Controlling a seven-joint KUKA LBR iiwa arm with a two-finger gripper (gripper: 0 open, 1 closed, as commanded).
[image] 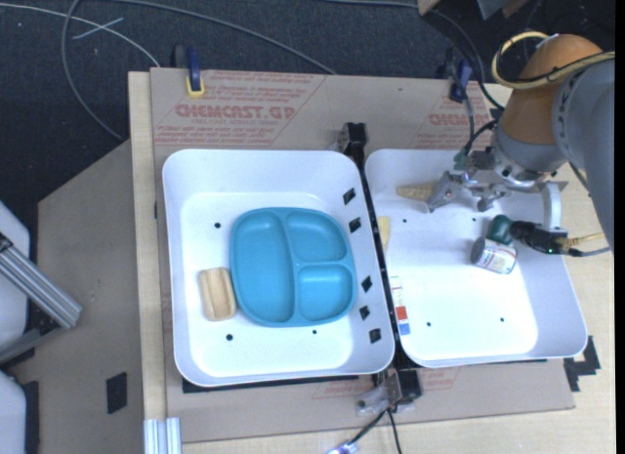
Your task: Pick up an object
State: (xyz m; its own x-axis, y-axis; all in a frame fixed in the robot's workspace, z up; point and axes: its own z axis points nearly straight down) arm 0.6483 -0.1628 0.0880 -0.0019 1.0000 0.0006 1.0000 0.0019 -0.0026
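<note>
Lying just beside end effector [467,188]: small bottle [496,248]

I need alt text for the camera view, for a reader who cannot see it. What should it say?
A grey robot arm with an orange band reaches from the right over the right white bin, its hand near a small bottle lying there. The left white bin holds a blue divided plate with a tan block beside it.

- The bench's brown backing board [293,91] carries red print at its far left reading "CHEMCAST GP", seen upside-down and mirrored in slant.
- More red print stands on the board's far right [435,120], too blurred to read.
</note>
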